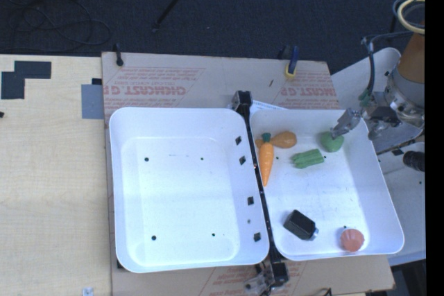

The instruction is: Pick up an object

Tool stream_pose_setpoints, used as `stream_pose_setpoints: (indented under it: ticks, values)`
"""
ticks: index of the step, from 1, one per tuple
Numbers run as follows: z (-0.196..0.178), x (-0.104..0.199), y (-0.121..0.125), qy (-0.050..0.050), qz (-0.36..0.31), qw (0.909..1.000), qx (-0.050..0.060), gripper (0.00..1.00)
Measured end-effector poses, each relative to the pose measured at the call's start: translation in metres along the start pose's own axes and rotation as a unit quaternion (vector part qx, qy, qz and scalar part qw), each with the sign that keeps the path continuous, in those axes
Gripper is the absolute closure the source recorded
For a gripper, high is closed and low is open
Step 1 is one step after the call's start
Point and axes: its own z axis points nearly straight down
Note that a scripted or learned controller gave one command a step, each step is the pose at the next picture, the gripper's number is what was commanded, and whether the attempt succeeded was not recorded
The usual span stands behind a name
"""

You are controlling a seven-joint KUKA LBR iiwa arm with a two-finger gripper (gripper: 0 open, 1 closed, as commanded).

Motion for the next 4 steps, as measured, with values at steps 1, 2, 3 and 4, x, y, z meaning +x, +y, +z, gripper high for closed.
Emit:
stream_pose_setpoints:
  ticks: [1,2,3,4]
  values:
    - [-0.116,0.030,-0.006,0.000,-0.001,1.0000,-0.004,0.00]
    - [-0.262,0.099,0.042,-0.001,-0.004,1.0000,-0.008,0.00]
    - [-0.313,0.189,0.038,0.001,-0.004,1.0000,-0.002,0.00]
    - [-0.319,0.184,0.038,-0.001,-0.002,1.0000,0.003,1.00]
